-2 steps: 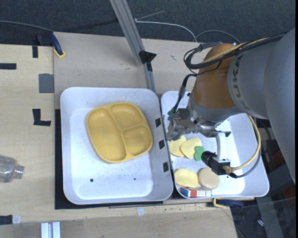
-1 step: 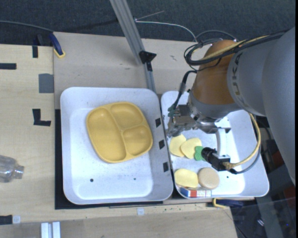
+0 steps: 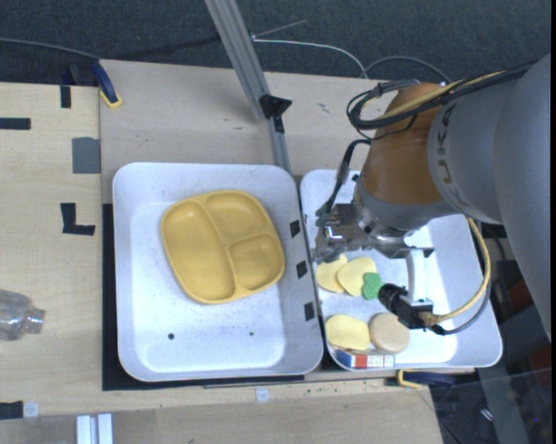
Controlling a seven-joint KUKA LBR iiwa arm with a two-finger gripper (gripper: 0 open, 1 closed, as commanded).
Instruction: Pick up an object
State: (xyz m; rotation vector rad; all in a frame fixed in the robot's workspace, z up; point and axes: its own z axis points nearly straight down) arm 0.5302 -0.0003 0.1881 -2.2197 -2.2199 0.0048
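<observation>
The right bin (image 3: 472, 340) holds a small pile of toy food. Two pale yellow pieces (image 3: 347, 276) lie near its left wall with a small green piece (image 3: 371, 286) beside them. Nearer the front are another yellow piece (image 3: 347, 332) and a tan round piece (image 3: 389, 333). A flat red and blue item (image 3: 365, 361) lies along the front wall. My gripper (image 3: 333, 240) hangs low over the left part of this bin, just above the two pale yellow pieces. The grey arm and its orange band (image 3: 402, 169) hide the back of the bin.
The left bin (image 3: 139, 340) holds a yellow divided plate (image 3: 224, 245). A metal post (image 3: 245, 54) slants up from between the bins. A clear plastic bottle (image 3: 5, 313) lies on the bench at the far left. Cables loop around the wrist.
</observation>
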